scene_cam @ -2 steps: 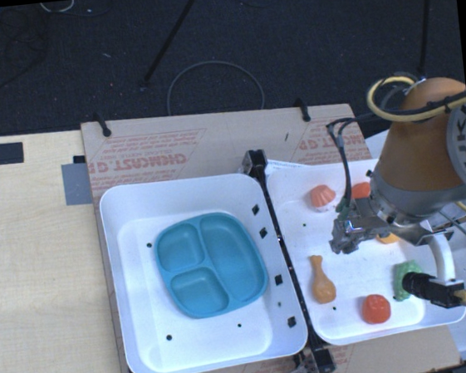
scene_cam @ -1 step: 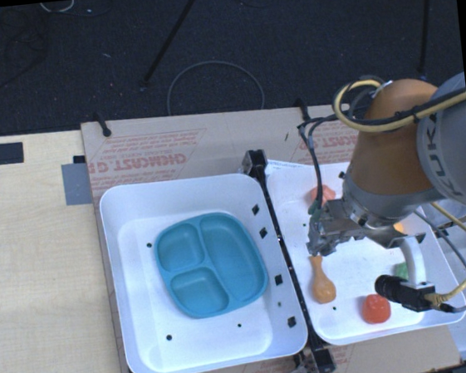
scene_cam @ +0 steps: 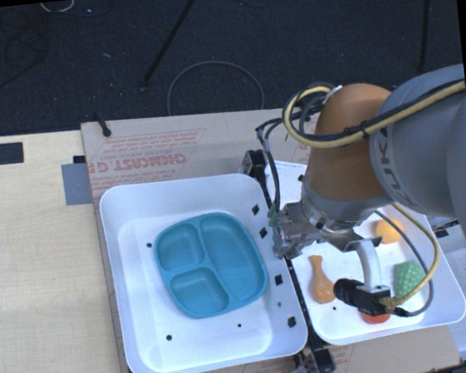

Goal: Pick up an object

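reaching in from the right, the arm (scene_cam: 355, 159) hangs low over the right bin (scene_cam: 448, 309), w/ its bulk covering much of that bin's far half. the hand (scene_cam: 282, 238) sits at the bin's left side, close to the wall it shares w/ the left bin (scene_cam: 122, 236). can't tell whether the hand is released or clenched, since the wrist hides that part. nothing shows gripped in it, so i'd not call anything picked.

why things lie as they do: the small stuff is all loose in the right bin, prob. dumped there as pick targets. there's an orange drumstick-shaped toy (scene_cam: 320, 279), a green piece (scene_cam: 408, 277), an orange piece (scene_cam: 386, 231) partly behind the arm, and a red piece (scene_cam: 377, 318) near the front wall, partly covered by robot hardware. the left bin carries a blue divided plate (scene_cam: 211, 263), lying flat, approx. centred, slightly turned. it looks too wide & flat for an easy pinch, imo.

rel. to the hand: the drumstick toy is the nearest candidate, just beside the hand toward the bin's front and a bit right. it's apart from the hand, not touching as far as i can see. the green & red pieces are further right/front, and the plate is across the shared wall. so the pick is not yet done. the next move prob. needs a short shift over the toy's thin neck before closing. risk: w/ the hand so near the wall, it could clip it.
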